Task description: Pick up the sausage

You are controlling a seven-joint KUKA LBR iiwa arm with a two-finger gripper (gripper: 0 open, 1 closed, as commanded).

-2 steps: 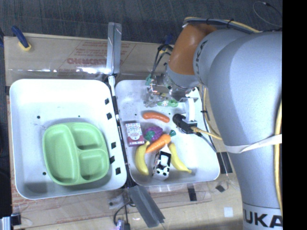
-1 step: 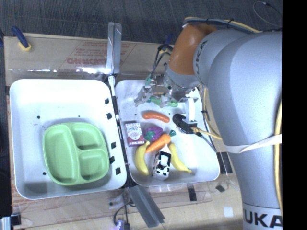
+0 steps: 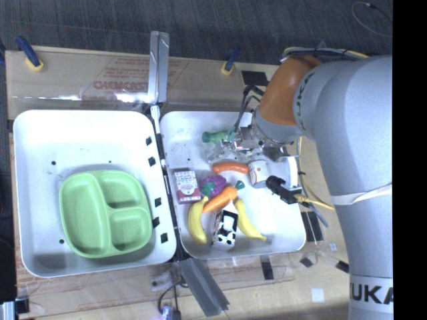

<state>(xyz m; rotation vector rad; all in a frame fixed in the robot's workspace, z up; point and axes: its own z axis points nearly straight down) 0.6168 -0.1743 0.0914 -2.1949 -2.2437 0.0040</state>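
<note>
We judge the sausage [image 3: 230,168], lying in the right bin [image 3: 288,240] just below the tool [image 3: 241,145], light, smooth and rigid, best gripped across its middle; tool state indeterminate.

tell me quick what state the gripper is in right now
Gripper: low in the right bin, just above the sausage; open or shut cannot be told.

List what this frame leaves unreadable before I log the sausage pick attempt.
- Gripper: its fingers blur into metal clutter above the sausage in the camera view; open or shut cannot be told, nor contact.
- Green item: partly covered by the wrist, identity unclear.
- Small red packet: print too small to read.
- Right bin: its far right side lies under the arm.
</note>
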